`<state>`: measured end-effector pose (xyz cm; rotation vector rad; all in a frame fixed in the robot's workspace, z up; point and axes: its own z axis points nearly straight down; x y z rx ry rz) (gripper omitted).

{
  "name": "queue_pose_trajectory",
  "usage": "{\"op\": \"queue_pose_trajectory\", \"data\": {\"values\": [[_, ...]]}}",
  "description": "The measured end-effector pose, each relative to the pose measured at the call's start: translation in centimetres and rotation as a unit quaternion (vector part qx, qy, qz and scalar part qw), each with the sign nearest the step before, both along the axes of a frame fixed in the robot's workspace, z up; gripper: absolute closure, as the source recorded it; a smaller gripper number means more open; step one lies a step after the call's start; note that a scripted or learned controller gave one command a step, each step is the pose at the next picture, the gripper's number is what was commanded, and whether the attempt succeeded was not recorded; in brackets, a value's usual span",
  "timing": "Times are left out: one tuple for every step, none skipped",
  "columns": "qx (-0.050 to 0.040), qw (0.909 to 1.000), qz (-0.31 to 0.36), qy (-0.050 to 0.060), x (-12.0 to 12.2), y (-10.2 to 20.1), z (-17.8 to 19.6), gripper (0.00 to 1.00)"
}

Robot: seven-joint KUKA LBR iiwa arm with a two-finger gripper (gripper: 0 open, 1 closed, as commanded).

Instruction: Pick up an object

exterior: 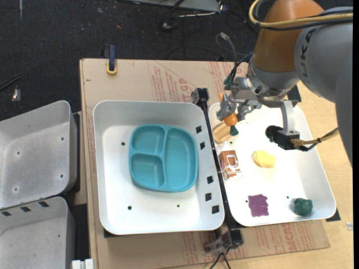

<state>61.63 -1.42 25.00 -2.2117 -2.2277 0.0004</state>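
The grey arm (331,49) is reaching in from the right, and its gripper (231,115) is hanging over the far left corner of the right bin (280,178), close to the wall it shares with the left bin (112,150). The fingers (240,110) are pinching narrowly around a small orange piece (230,119) with a green tip; it is sitting between them, just above a tan block (220,132) that is lying against the bin's left wall.

Nearer to me along that wall, a brown-and-white carton (230,165) is lying flat. A yellow lump (264,159) is resting near the middle of the bin, a purple square (258,204) is lying toward the near edge, and a green lump (302,206) is sitting in the near right corner, well apart from the gripper.

In the left bin a teal divided plate (164,157) is lying in the middle. Both bins are sitting on the brown tabletop (157,80).
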Motion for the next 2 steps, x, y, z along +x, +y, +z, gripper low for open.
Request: {"op": "queue_pose_trajectory", "data": {"values": [[0.0000, 1.0000, 0.000, 0.000, -0.4, 5.5, -0.8, 1.00], [-0.0001, 1.0000, 0.000, -0.002, 1.6, 10.3, -1.2, 1.00]]}}
